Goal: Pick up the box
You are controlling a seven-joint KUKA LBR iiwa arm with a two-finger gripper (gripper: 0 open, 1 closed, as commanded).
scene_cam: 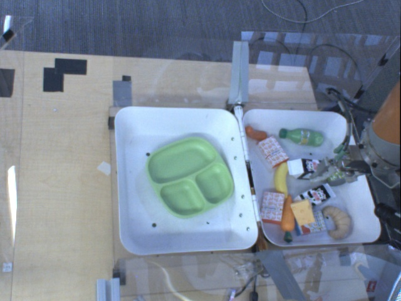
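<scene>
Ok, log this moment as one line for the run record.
arm: over right bin | end effector: low among items, grip unclear | box: lying in bin | left bin: green tray

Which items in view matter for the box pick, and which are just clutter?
Job:
- end effector
- red-and-white boxes, upper and lower
- black-and-white box

Lying about:
- green divided plate
- green bottle
- banana
- carrot
- croissant
- yellow block
</scene>
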